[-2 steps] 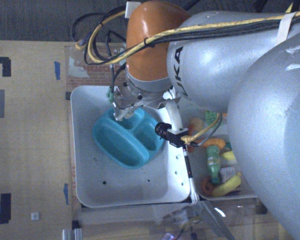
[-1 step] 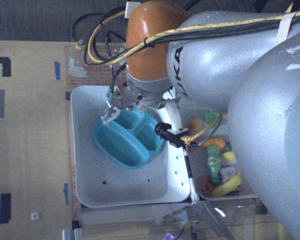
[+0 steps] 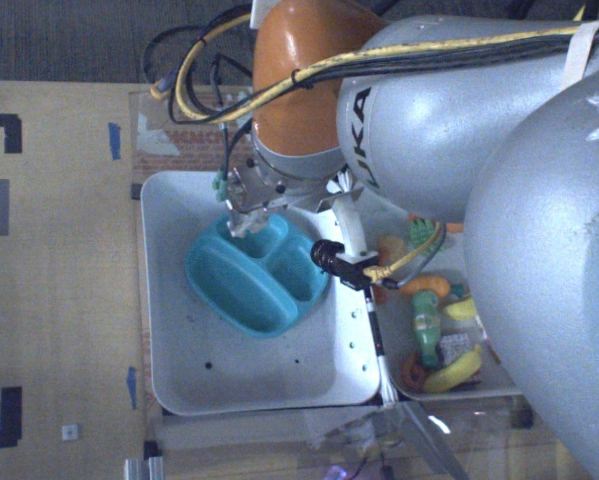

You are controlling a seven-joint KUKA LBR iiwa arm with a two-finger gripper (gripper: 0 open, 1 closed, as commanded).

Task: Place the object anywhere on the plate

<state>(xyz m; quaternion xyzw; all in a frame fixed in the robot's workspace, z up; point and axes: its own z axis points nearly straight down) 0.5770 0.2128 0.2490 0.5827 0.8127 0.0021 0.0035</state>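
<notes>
My claw (image 3: 241, 226) hangs over the upper edge of the blue plate (image 3: 254, 278) in the left bin (image 3: 179, 368); I cannot tell its state, and no object shows on the plate, so placing seems not done

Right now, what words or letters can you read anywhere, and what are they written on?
"KU", sideways, the letters after it hidden: on the grey robot arm.
Red print on the taped paper above the left bin: too blurred to read.
Label on the green bottle: too small to read.
</notes>
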